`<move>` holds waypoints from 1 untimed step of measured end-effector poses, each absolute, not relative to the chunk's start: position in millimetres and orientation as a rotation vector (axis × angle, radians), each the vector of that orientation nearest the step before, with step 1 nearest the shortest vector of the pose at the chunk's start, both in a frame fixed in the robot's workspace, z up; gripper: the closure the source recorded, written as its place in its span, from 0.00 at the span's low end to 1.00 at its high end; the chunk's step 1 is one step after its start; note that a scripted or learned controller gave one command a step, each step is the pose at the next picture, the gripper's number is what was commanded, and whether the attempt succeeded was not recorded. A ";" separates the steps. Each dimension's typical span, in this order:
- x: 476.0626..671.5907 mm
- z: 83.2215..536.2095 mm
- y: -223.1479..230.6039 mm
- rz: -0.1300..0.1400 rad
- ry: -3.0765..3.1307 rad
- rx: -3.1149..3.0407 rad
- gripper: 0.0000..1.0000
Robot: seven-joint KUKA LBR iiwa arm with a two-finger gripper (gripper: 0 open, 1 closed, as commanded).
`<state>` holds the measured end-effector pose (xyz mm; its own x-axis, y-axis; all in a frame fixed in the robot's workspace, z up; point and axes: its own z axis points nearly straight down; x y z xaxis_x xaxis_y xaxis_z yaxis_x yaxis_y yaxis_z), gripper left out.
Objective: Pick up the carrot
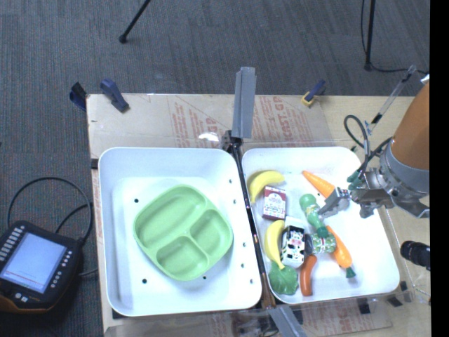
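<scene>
Starting at the left, a small screen box (31, 264) sits on the floor beside the bench (168, 121). Next comes the left bin (112, 188), and a green plate with three sections (184, 232) lies flat in it.

In the right bin (379, 258) there is a pile of toy food. One banana (265, 182) curves near the top left corner. A small red box (274, 203) lies just under it. Another banana (274, 241) lies lower down, beside a little black and white toy (295, 246). A green leafy thing (283, 279) sits at the bottom, next to a red-orange piece (307, 275). A green bottle (315, 225) lies in the middle of the pile.

There are two orange carrot shapes. One carrot (319, 182) lies alone near the top of the bin, tilted, with bare white floor around it. A second carrot (342, 253) lies lower down, touching the green bottle.

The tool (335, 203) hangs above the bin between the two carrots, close to the top of the bottle. I cannot tell if it is spread or pressed together. It holds nothing that I can see.

The carrot looks like a light, hard plastic toy, smooth and a bit slippery. It gets thin at one end, so I think the fat middle is the best place to pinch, squeezing across its short way. The top carrot looks easier, since nothing crowds it.
</scene>
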<state>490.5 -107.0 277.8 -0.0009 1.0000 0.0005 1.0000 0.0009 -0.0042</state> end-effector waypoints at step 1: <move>475.0 239.5 -171.5 0.004 -2.111 -2.318 0.00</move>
<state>475.0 -171.5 239.5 0.0930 0.9957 0.0023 0.9956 -0.0930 -0.0067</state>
